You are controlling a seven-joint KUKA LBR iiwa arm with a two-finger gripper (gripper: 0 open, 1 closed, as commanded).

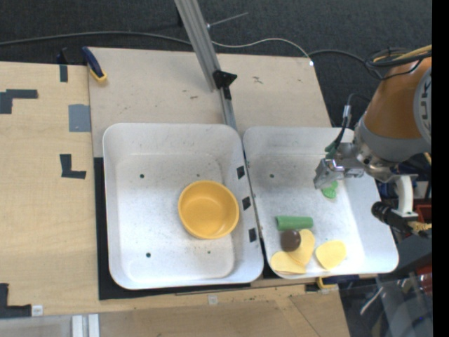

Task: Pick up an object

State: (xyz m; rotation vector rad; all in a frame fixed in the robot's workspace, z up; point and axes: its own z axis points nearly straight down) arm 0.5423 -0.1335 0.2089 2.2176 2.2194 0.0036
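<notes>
The arm (396,111) comes in from the right side of the frame, and its gripper (328,177) hangs over the right bin (280,146), in the upper right part of that bin. A small light green object (330,189) shows just under the fingers (323,172), but I cannot tell if the fingers are spread or pressed together, or if they pinch this green object. Lower in the same bin, near its front edge, several things lie close together: a dark green block (294,222), a brown round piece (290,240) just below it and touching it, and two pale yellow flat pieces, one (295,257) under the brown piece and one (331,253) just to the right. The left bin (140,153) sits beside the right bin in the middle of the frame, and a yellow bowl (208,209) stands upright in its lower right part. A grey metal pole (200,30) goes from the top of the frame down to the place where the two bins meet. On the desk (140,90), in the upper left of the frame, a blue and yellow clamp (93,64) lies.
</notes>
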